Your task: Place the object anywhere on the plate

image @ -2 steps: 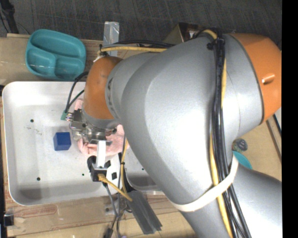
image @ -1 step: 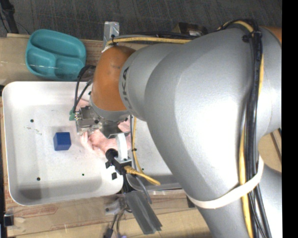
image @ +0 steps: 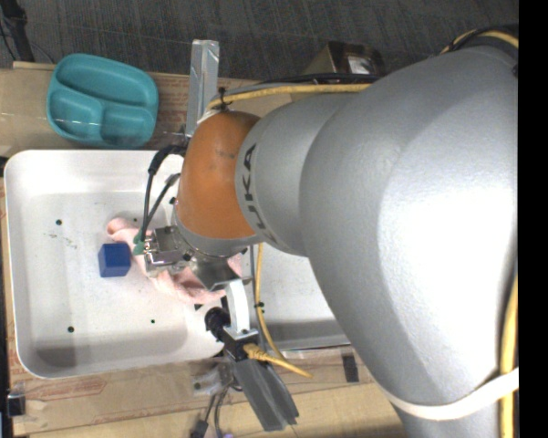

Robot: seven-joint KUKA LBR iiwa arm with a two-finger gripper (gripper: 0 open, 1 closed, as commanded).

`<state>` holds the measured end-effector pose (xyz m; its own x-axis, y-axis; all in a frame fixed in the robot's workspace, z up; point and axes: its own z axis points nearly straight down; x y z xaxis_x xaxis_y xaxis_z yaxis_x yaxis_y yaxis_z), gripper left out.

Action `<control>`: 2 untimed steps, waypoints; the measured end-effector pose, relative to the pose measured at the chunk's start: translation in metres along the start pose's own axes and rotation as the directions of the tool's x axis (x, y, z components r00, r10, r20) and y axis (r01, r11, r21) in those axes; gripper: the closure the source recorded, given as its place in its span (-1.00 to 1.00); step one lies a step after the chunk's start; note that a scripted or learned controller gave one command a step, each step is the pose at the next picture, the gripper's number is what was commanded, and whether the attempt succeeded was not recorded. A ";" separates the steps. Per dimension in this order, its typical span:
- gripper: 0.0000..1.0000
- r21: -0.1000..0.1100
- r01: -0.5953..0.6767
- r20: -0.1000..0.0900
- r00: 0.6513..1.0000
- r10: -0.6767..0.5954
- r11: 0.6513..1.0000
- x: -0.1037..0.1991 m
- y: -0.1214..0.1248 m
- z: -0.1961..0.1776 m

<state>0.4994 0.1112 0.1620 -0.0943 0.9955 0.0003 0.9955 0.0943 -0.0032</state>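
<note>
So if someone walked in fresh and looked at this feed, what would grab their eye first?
The huge grey arm with its orange band, reaching in from the right and covering much of the view. Then the small blue cube lying in the left white bin, right beside a pink plate mostly hidden under the wrist. A teal divided tray sits on the bench above the bin.

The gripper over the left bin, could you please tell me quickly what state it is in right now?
Gripper: cannot be told; the wrist hides it. It sits beside the blue cube, over the pink plate.
</note>
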 end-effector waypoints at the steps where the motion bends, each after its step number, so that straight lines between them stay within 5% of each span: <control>1: 1.00 -0.001 0.135 0.000 0.991 -0.135 0.991 -0.013 0.034 -0.001; 2: 1.00 -0.001 0.168 0.000 0.986 -0.168 0.986 0.050 0.044 -0.047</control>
<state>0.5391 0.1650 0.2088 -0.2601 0.9656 0.0009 0.9656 0.2601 -0.0022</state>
